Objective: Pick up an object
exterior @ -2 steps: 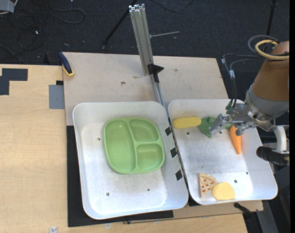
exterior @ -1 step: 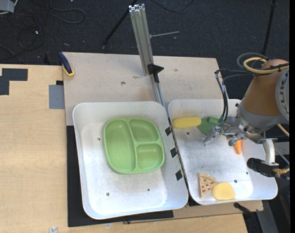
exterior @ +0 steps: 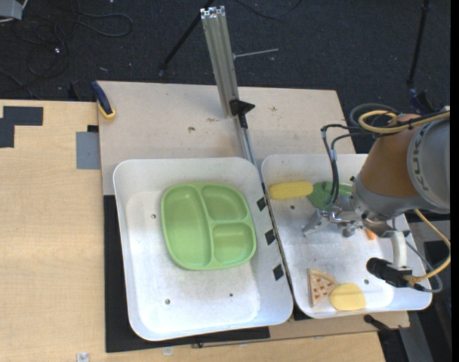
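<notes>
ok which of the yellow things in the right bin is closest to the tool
The long yellow piece at the bin's upper left; the rounder yellow one lies at the lower edge, farther from the tool.

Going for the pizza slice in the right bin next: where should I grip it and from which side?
Come straight down on the pizza slice and pinch across its two long edges near the middle. It lies flat, so a side approach has nothing to catch. Favour the upper end: the yellow block sits close at its lower right.
</notes>
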Tool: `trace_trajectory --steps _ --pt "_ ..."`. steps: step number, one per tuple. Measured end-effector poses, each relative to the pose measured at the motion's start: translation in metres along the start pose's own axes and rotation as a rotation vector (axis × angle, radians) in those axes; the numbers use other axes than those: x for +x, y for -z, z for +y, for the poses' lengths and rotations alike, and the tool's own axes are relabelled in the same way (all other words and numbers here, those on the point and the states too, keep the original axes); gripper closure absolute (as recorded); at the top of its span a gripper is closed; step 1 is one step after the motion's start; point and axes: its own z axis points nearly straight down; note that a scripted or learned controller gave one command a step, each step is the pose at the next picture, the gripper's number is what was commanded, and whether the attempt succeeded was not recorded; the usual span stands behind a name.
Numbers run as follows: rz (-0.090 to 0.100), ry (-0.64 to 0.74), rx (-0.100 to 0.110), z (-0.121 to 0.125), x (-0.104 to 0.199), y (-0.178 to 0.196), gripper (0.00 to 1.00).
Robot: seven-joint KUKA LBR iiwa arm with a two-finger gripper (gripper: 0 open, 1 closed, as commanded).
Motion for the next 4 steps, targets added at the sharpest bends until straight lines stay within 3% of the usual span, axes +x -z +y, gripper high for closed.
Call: trace_trajectory --steps 1,2,4 --pt "-0.001 -0.001 -0.003 0.002 -0.001 0.002 0.0" --pt "0.001 -0.003 -0.007 0.003 -0.001 0.014 1.0" --pt "-0.002 0.003 -0.002 -0.001 -0.006 0.118 1.0"
